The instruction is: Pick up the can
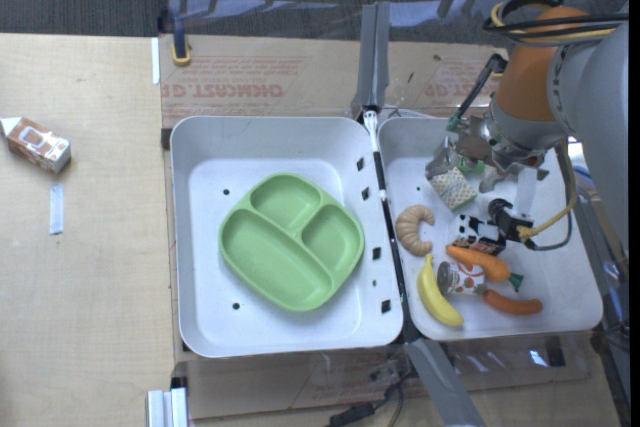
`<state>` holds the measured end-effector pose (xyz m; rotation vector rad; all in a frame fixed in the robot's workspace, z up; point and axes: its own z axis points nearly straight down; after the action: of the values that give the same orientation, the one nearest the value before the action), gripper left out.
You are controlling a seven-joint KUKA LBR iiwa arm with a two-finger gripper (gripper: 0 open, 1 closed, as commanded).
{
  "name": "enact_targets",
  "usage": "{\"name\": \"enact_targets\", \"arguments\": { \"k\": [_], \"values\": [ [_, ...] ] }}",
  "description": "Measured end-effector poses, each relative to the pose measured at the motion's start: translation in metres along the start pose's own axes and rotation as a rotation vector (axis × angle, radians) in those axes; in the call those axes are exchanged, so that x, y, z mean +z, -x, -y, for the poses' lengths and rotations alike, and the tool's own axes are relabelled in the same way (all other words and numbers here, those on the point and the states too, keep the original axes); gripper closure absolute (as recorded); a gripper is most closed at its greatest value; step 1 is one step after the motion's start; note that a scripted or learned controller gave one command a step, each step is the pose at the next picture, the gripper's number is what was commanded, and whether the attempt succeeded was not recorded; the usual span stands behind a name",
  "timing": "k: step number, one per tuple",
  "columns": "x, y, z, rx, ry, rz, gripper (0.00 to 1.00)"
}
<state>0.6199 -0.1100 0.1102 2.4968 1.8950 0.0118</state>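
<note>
Grey arm: your hand (462, 165) hovers over the right bin (570, 300); grip unclear.
Next: reach the can (459, 280) beside the banana (438, 293).

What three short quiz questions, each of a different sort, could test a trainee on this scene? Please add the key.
1. True or false: the green divided plate lies in the same bin as the banana.
2. Multiple choice: which item lies closest to the left wall of the right bin? A) carrot B) croissant C) can
3. Fill in: the gripper is over the ___ part of the right bin, away from the can.

Key: 1 false, the plate is in the left bin; 2 B; 3 upper (far).
</note>
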Motion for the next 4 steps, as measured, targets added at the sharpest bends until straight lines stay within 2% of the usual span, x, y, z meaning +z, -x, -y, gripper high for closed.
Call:
{"name": "enact_targets", "arguments": {
  "k": [1,2,3,4],
  "values": [
    [-0.0085,0.0007,0.0000,-0.002,-0.001,0.001,1.00],
    [-0.0085,0.0007,0.0001,-0.001,-0.001,0.002,0.00],
    [-0.0170,0.0015,0.0000,-0.002,-0.002,0.002,1.00],
    [-0.0170,0.0015,0.0001,-0.002,-0.002,0.003,0.00]
  ]
}}
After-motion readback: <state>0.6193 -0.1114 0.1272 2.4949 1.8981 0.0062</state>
